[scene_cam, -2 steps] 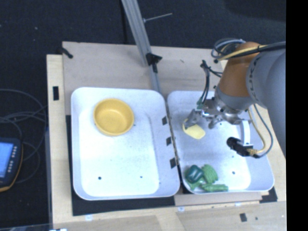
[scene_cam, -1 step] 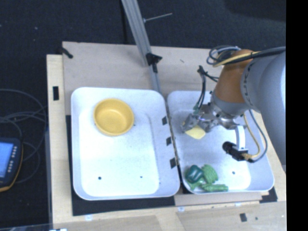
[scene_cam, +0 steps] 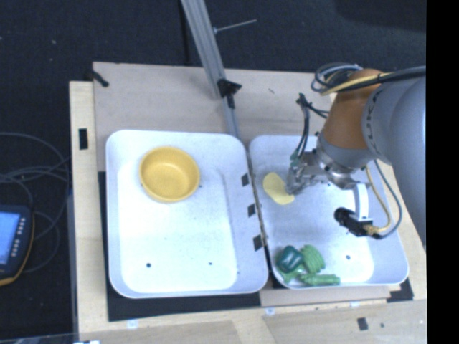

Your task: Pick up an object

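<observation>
Lowest in the frame, at the bottom edge of the right bin (scene_cam: 387, 267), lies a green cluster (scene_cam: 305, 264): a dark green block touching a lighter green leafy piece, with a thin green strip just below them. Higher up, near the right bin's left wall, a pale yellow piece (scene_cam: 275, 188) lies flat. The gripper (scene_cam: 295, 181) is down at that piece's right edge, touching or just over it; how wide it stands cannot be told. The arm (scene_cam: 358, 131) fills the right bin's upper right. In the left bin (scene_cam: 179, 264), toward its upper left, sits a yellow bowl (scene_cam: 169, 174), upright.
</observation>
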Robot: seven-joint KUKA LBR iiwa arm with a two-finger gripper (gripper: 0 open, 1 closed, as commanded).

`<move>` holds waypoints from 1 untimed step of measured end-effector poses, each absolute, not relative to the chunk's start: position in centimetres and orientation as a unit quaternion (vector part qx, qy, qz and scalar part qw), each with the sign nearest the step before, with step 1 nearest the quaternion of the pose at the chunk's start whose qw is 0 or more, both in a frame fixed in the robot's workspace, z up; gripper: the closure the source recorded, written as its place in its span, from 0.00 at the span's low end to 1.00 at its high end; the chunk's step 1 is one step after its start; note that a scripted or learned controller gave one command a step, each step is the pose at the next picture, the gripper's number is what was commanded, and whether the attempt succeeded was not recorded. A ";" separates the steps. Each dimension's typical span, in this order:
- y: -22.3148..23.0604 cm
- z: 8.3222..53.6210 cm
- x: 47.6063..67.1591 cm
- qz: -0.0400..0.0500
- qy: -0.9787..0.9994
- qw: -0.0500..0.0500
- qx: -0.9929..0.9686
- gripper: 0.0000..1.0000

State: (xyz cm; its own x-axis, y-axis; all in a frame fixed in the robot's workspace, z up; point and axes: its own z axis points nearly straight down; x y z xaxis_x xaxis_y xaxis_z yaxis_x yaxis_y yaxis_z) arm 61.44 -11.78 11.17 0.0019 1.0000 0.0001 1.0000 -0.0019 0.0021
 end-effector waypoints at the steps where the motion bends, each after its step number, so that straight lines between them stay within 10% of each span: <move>1: -11.8 17.5 61.7 0.002 0.707 0.002 0.707 1.00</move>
State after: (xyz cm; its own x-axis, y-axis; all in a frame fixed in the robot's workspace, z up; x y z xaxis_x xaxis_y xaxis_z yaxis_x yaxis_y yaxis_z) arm 61.70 -11.79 17.52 0.0001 1.0000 -0.0007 1.0000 -0.0001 0.0062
